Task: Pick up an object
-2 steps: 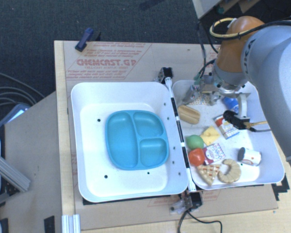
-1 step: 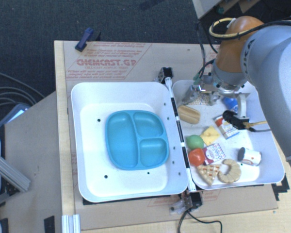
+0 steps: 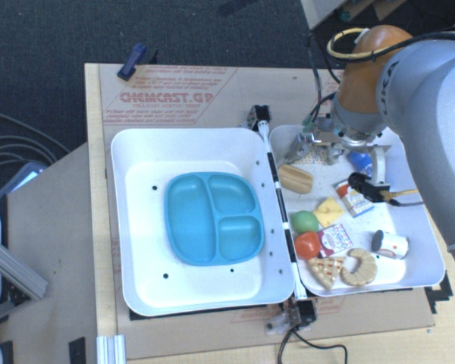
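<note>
Camera view puts you above a brown bench [image 3: 167,97] with red print on its top, set on dark carpet [image 3: 98,14]. Grey cables [image 3: 15,135] curl at the far left, and a small blue clip [image 3: 132,61] lies on the bench's upper edge. Two white bins sit side by side. Your left bin [image 3: 136,279] holds a blue divided tray [image 3: 214,218]. Your right bin [image 3: 428,264] holds the pickable items: a tan bread roll [image 3: 296,179], a green ball [image 3: 305,221], a red ball [image 3: 307,244], a yellow block [image 3: 328,210], a waffle piece [image 3: 326,270] and a bagel-like ring [image 3: 359,267]. The gripper [image 3: 324,145] hangs over that bin's upper end, just above the bread roll; you cannot tell how its jaws stand.
</note>
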